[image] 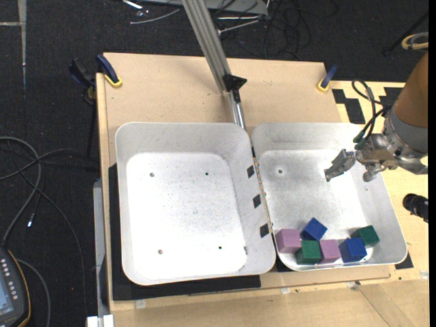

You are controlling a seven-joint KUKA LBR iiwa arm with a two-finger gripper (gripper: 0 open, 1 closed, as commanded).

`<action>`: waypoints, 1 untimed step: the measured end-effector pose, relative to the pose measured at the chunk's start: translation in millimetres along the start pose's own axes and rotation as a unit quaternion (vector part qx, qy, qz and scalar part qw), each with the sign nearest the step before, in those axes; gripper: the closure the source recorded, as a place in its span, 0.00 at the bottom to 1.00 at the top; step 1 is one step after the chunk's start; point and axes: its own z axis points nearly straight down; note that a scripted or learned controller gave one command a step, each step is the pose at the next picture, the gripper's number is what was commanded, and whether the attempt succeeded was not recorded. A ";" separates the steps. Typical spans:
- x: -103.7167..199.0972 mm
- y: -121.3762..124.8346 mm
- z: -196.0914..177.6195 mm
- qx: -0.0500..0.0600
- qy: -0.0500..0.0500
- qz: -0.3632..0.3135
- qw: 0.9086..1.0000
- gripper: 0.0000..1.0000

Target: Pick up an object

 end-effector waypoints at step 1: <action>8.1 25.9 28.3 0.001 0.000 -0.002 1.000 0.00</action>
